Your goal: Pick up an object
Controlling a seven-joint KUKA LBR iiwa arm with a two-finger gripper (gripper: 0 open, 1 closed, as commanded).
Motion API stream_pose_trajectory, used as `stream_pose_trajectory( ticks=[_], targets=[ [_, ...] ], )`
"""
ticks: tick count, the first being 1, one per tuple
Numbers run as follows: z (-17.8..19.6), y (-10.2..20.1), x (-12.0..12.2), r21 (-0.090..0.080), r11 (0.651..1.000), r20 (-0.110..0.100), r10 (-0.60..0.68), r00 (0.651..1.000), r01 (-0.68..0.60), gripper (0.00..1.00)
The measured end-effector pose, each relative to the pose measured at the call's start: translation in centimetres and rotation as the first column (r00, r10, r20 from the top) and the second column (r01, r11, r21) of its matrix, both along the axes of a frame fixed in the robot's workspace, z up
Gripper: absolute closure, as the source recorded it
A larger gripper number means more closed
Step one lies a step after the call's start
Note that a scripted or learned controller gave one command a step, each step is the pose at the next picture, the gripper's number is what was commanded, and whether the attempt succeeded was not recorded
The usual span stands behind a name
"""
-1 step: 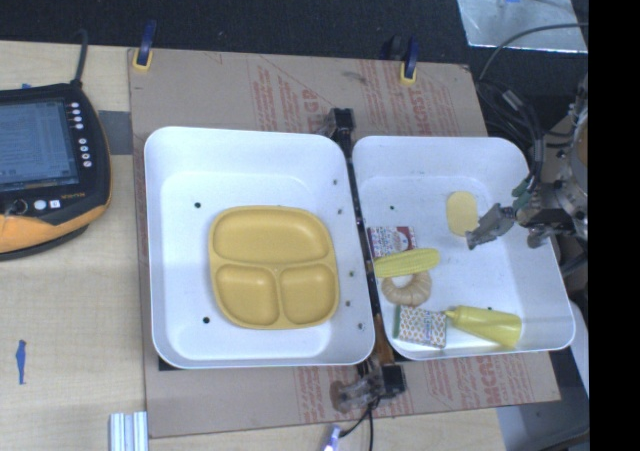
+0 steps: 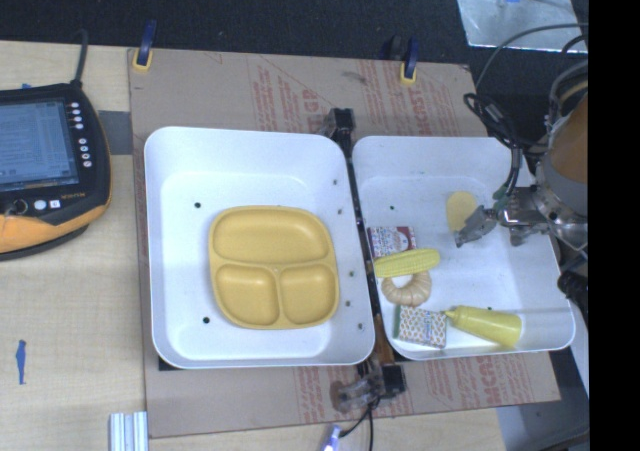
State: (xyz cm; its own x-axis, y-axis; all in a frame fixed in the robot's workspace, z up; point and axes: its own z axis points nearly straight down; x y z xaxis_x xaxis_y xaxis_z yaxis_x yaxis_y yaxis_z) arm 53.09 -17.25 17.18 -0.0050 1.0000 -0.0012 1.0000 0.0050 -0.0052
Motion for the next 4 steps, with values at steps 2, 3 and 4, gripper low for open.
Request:
stream_pose_trajectory(
  ticks=[2,3,4],
  targets=[
    [0.6,-3.9,9.3,0.0,1.0,0.005,0.001,1.0,-0.001,0.0],
    [-7.9,-2.6,8.8,0.0,1.0,0.0,0.003,1.0,-0.003,0.0],
    [-6.7,-2.7,8.9,0.0,1.0,0.001,0.005,1.0,-0.005,1.0]
  ],
)
